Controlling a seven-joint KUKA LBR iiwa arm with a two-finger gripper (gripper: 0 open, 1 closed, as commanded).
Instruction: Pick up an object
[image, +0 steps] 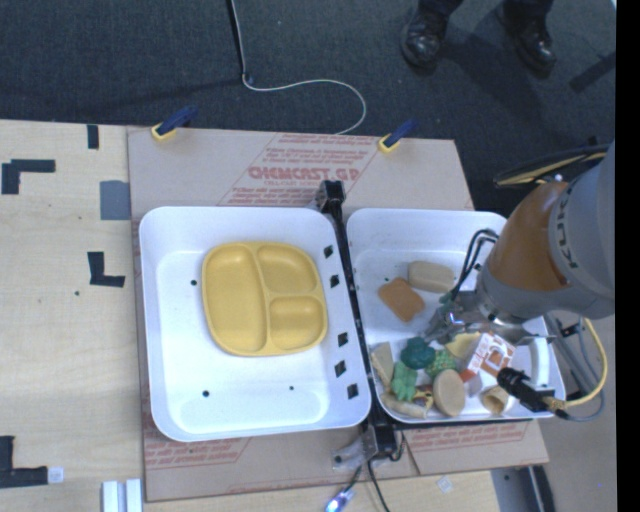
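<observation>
Over the right bin's (420, 222) front edge, gripper (447, 325) above crowded toys (425, 375). Jaw state impossible to tell (wrist blocking). Risk: pinching several, lifting none.

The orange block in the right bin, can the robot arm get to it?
Probably yes. The orange block lies uncovered near the divider, the gripper is just beside it, and nothing sits between them.
</observation>
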